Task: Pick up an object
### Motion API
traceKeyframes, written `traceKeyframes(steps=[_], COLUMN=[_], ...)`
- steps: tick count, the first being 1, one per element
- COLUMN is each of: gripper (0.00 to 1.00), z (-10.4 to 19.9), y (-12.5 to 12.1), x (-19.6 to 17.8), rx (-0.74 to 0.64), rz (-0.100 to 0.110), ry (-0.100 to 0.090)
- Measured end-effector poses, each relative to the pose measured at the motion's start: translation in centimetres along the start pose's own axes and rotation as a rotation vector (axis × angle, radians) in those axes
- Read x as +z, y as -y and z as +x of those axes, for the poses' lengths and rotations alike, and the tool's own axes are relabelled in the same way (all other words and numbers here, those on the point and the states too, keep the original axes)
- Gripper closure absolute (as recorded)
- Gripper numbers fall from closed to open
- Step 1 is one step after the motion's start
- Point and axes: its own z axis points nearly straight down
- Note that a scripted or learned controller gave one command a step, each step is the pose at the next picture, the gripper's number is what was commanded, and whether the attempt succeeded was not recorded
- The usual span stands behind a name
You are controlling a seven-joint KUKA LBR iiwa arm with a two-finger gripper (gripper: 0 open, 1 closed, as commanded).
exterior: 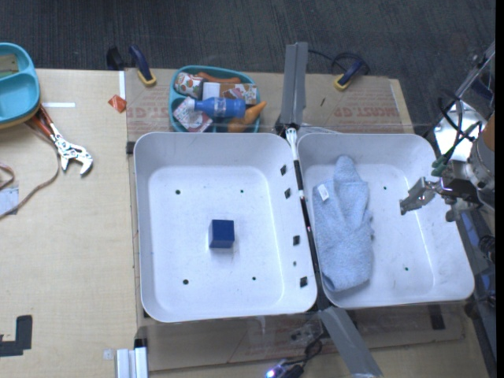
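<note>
A small dark blue cube (222,233) rests near the middle of the left bin (157,290). A pale blue cloth (344,223) lies crumpled lengthwise along the left side of the right bin (441,286). My gripper (417,197) hangs over the right half of the right bin, to the right of the cloth and apart from it. Nothing shows in its grasp. The arm enters from the right edge of the view.
Behind the left bin stands a teal bowl (214,101) filled with small packaged items. On the wooden bench to the left are a wrench (72,156) and a teal tray (16,85). Clamps (346,73) hold the back edge.
</note>
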Motion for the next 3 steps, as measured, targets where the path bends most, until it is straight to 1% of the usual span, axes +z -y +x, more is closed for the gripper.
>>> traceKeyframes(steps=[1, 2, 3], gripper=[0.00, 0.00, 0.00], z=[-2.8, -4.7, -4.2], y=[-3.5, -7.4, -6.8], x=[11.9, 10.2, 0.4], rx=[0.131, 0.174, 0.294], rz=[0.001, -0.003, -0.001], ry=[-0.002, -0.001, -0.001])
